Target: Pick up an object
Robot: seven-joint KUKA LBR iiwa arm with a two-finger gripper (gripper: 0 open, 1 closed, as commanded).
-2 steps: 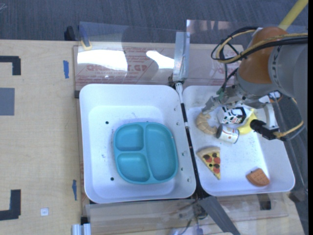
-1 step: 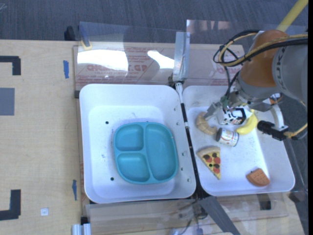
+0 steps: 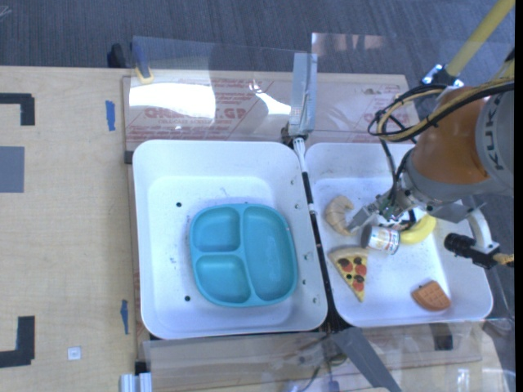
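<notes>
My gripper (image 3: pixel 374 221) hangs low over the middle of the right bin (image 3: pixel 470 313), reaching in from the right. Just under it lies a small silver can (image 3: pixel 381 240) on its side. A yellow banana (image 3: pixel 422 228) lies close to its right, partly hidden by the wrist. A beige croissant (image 3: pixel 337 212) sits just left of the gripper. A pizza slice (image 3: pixel 352 270) lies in front of it, and an orange-brown bread piece (image 3: pixel 431 297) rests in the bin's front right corner. Whether the gripper touches the can I cannot tell.
The left bin (image 3: pixel 155 170) holds a teal three-compartment tray (image 3: pixel 243 254). A clear plastic sheet and a metal post (image 3: pixel 303 96) stand behind the bins. Black and yellow cables (image 3: pixel 409 109) loop above the orange wrist band (image 3: pixel 449 141).
</notes>
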